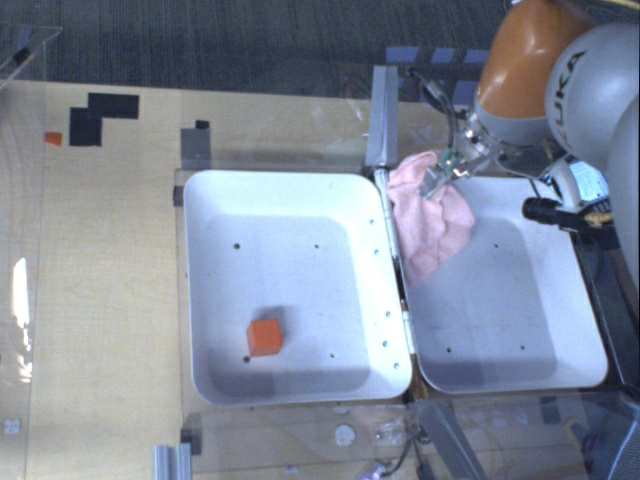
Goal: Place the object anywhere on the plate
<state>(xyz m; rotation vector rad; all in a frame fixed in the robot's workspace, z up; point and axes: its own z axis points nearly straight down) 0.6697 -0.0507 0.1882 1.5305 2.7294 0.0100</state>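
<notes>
A pink cloth (432, 223) hangs bunched over the upper left part of the right bin (520, 358), its left edge draped on the divider between the two bins. My gripper (440, 180) sits at the cloth's top, its fingers pinched into the fabric, and the cloth dangles below them. In the left bin (300, 208), a small orange block (265, 337) lies near the front left corner, far from the gripper.
Grey metal posts (381, 118) stand at the back between the bins. Black shapes (100, 116) and a small orange square (52, 139) mark the wooden bench at the far left. The arm's orange band (525, 53) looms over the right bin's back edge.
</notes>
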